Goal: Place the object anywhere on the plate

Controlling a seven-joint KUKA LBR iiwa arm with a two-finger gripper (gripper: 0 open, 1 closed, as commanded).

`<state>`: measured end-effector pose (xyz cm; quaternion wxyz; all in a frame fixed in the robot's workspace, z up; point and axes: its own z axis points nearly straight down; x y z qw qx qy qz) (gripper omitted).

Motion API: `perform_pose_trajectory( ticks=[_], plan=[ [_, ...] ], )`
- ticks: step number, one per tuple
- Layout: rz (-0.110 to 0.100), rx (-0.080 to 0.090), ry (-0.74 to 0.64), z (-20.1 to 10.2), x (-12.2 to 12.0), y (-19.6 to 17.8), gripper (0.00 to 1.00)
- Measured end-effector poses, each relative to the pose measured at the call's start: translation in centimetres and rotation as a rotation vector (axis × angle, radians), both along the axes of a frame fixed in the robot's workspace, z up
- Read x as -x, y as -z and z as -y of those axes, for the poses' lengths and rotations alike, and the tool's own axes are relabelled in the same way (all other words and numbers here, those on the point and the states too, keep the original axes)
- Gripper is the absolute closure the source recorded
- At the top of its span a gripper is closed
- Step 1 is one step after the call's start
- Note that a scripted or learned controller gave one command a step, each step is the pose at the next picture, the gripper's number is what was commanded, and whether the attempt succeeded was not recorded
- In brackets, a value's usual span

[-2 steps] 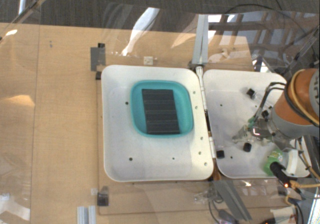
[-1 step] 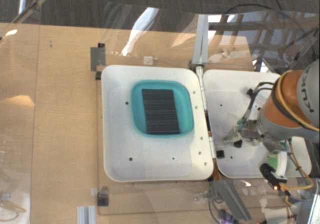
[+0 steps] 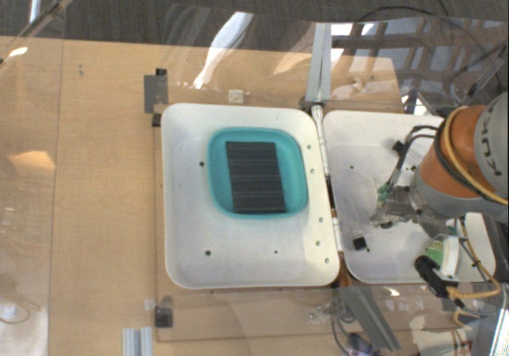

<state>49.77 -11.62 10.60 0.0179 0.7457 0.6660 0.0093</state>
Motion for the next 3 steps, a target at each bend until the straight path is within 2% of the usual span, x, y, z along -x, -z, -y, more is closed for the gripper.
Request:
perform_pose_trajectory(
  ticks=[1,2,3],
  plan=[
    [-0.033,-0.013,-0.066,-7.1,0.9,-7.9,1.0],
    [-0.035,-0.012,-0.16,-12.1,0.9,-7.8,1.0],
    [-0.035,-0.011,-0.159,-12.1,0.9,-7.8,0.0]
  ],
)
